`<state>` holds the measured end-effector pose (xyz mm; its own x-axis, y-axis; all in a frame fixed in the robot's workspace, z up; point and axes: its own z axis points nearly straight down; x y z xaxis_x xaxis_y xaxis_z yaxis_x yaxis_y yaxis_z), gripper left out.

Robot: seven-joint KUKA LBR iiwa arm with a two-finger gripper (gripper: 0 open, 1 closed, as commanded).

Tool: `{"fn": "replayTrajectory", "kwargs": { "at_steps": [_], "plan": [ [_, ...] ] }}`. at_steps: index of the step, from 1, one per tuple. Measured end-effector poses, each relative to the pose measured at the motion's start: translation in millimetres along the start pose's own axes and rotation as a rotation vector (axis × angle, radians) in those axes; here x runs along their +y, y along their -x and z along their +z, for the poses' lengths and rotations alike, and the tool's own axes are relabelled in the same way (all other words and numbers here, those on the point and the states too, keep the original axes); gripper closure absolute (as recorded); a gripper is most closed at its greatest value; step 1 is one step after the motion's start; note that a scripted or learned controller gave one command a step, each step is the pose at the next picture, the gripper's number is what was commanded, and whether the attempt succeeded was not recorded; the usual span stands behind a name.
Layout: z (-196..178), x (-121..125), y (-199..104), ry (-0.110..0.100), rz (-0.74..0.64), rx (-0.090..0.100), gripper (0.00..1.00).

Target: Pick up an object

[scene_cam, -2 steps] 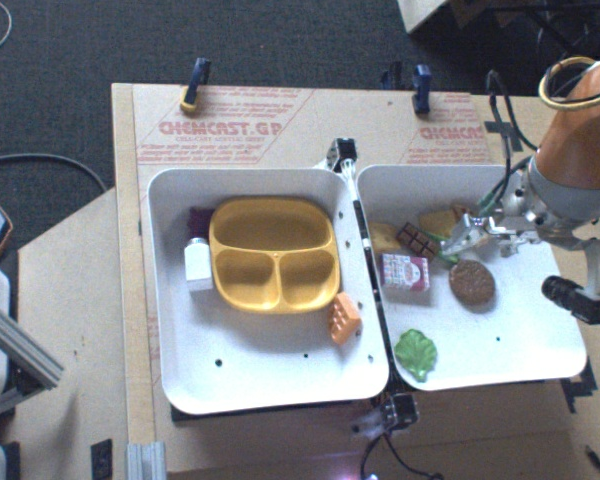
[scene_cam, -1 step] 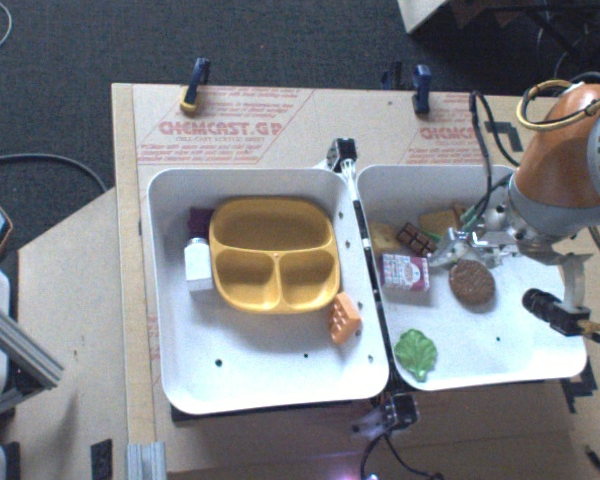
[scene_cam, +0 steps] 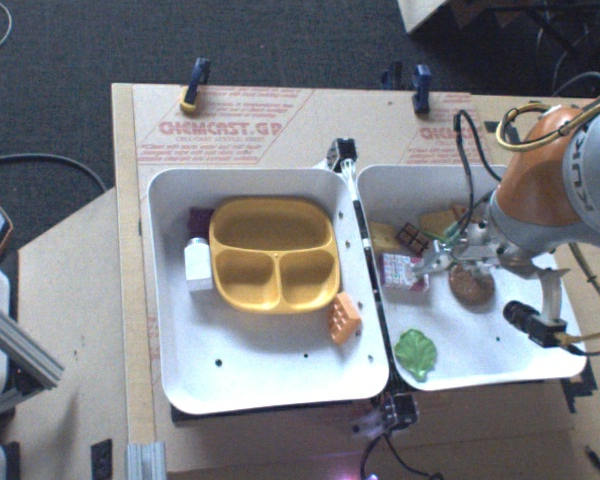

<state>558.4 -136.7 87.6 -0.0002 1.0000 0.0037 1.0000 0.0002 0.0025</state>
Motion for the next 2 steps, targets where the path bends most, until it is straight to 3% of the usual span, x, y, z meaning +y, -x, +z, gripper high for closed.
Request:
{"fn": "replayTrajectory", "kwargs": {
  "at_steps": [1, 2],
  "plan": [
    [-15, 3, 1, 0.013, 0.001, -0.005, 1.00],
    [-59, 6, 6, 0.003, 0.000, -0.006, 1.00]
  ]
}}
